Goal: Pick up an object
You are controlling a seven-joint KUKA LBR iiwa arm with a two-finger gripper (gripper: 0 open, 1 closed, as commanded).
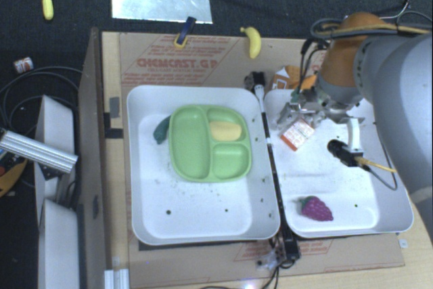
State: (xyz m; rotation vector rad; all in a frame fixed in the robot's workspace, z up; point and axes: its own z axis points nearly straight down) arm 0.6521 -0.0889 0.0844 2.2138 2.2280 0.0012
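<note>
Claw (295, 112) (openness: cannot tell) hangs wrist-down at the orange-white carton (298, 137) in the right bin (387, 213).

One fixed camera above the bench looks down aslant on both bins (203, 227).

You are looking down at the gripper (295, 112) hanging over the right bin (379, 199), just beside an orange-and-white packet (298, 136). A purple grape bunch (316, 208) is lying near that bin's front edge. In the left bin (196, 208), a green divided plate (193, 145) is carrying a yellow piece (225, 130), a dark green thing (162, 129) touching its left rim.
</note>
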